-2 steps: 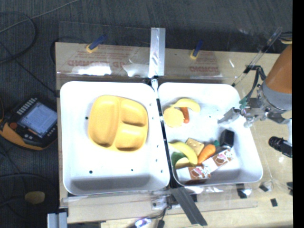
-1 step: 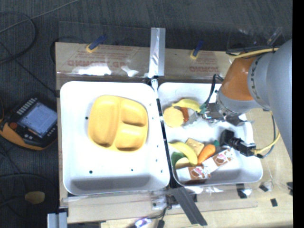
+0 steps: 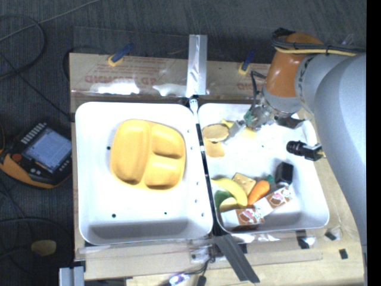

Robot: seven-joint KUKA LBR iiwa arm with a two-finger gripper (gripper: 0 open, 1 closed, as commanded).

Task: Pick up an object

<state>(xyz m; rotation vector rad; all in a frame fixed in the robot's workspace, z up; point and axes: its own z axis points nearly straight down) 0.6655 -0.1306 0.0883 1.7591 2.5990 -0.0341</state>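
Bench's right bin (image 3: 318, 210) holds the pickable stuff: tan disc (image 3: 214, 131) at the far-left, just left of the gripper (image 3: 255, 118); banana (image 3: 232, 189), carrot (image 3: 258, 190) and carton (image 3: 268, 204) bunched near edge. Can't tell claw opening, blurred; nothing visibly held. Risks as I see them: disc lies flat against the divider, so fingers may skid off or clip the wall. Near cluster touching, could drag neighbours. Left bin (image 3: 89, 219) has the yellow tray (image 3: 147, 154), well apart.

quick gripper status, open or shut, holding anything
Gripper: over the upper part of the right bin, near the round tan piece; open or shut cannot be told, and nothing is seen between its fingers.
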